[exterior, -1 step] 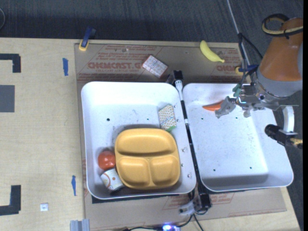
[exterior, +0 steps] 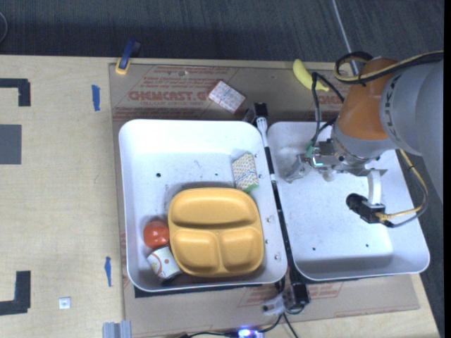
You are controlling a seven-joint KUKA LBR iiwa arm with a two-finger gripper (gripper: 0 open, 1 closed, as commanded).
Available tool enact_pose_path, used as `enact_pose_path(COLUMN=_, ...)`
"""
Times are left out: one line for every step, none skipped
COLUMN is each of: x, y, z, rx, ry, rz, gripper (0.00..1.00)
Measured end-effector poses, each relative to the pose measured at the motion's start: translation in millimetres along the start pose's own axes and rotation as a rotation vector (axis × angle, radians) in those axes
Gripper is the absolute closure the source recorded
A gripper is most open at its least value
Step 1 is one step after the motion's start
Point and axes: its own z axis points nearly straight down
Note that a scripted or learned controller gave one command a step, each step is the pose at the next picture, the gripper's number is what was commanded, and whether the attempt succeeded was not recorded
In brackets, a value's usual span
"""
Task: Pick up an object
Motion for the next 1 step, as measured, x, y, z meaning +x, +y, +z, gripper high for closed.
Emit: enact_pose_path(x=-55.6, y=40.1, z=1.0, rx=0.002, ry=-0.001, rz=0.001, gripper=0.0)
